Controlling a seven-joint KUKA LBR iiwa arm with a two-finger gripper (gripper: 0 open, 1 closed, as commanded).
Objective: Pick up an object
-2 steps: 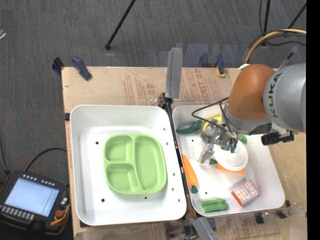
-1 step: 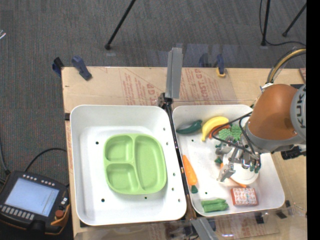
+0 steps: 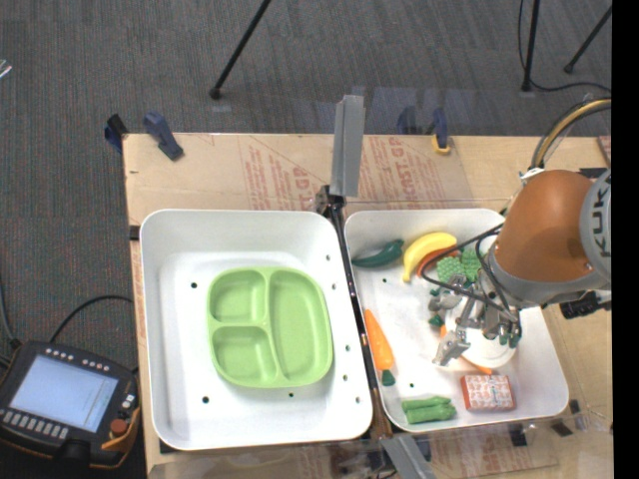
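Observation:
The right bin (image 3: 399, 226) holds several toy foods. A yellow banana (image 3: 429, 249) lies at the back beside a dark green vegetable (image 3: 379, 255) and a bumpy green piece (image 3: 460, 265). An orange carrot (image 3: 376, 337) lies along the left wall. At the front are a green bean bundle (image 3: 427, 408) and a red-patterned box (image 3: 487, 391). My gripper (image 3: 464, 339) hangs low over the bin's middle right, just above the box and next to a white rounded thing (image 3: 491, 353). The orange wrist band (image 3: 544, 238) hides what lies beneath it.
The left bin (image 3: 170, 267) holds a light green divided plate (image 3: 270, 325). A grey post (image 3: 347, 153) stands at the back between the bins. A teach pendant (image 3: 65, 397) lies on the floor at lower left. Blue clamps (image 3: 160, 133) grip the bench's far edge.

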